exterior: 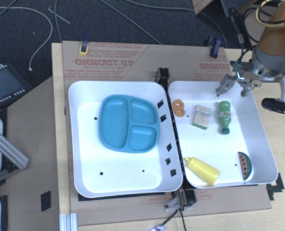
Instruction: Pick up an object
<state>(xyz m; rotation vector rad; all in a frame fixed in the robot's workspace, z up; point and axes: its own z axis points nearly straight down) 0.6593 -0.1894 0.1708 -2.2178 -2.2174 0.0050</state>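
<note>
Bins (pixel 84 143): 2; blue plate (pixel 129 123): 1

So the arm (pixel 273 37) itself: chunky rounded body, with a fat orange band that looks more amber-tan under this light, sitting right above the wrist. Below the band it goes pale grey, kind of a smooth metallic collar. Black cables loop around the upper part at about 12 o'clock from the band, plus one yellowish cable ring curled on top. The gripper (pixel 236 84) hangs off the grey collar toward 8 o'clock, small, silvery-grey, with thin metal fingers (pixel 224 86) that look a bit angular and bare. At 3 o'clock from the wrist there's a dark stubby piece sticking out sideways, can't tell what it is.
</note>
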